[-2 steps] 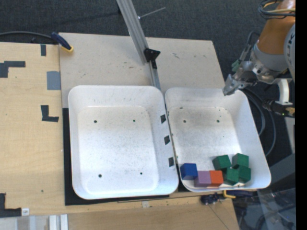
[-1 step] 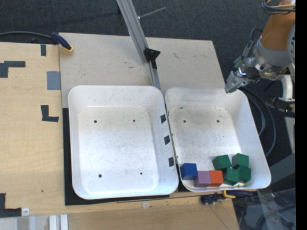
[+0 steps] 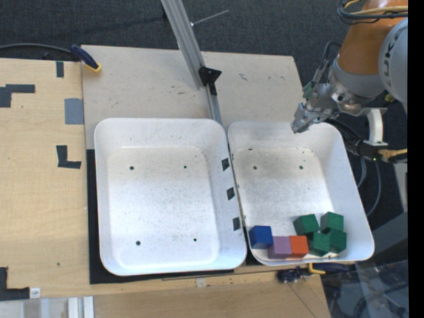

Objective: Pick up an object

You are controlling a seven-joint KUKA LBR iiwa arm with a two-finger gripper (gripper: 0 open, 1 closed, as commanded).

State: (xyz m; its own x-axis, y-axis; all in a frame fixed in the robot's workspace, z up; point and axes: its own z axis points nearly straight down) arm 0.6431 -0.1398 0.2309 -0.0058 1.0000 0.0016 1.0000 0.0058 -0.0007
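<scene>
- We see the gripper [image 3: 301,124] poised over the upper right rim of the right bin [image 3: 351,177], at about two o'clock in our view; whether it is apart or together we cannot tell
- Blocks huddle at five o'clock in that bin: a blue block [image 3: 260,236], purple block [image 3: 282,246], orange block [image 3: 299,245] and green blocks [image 3: 322,230]
- The left bin [image 3: 106,177] lies alongside

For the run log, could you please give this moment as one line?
gripper: over right bin's far rim, nothing seen held | blocks: clustered at near edge of right bin | pick: not yet done
</scene>
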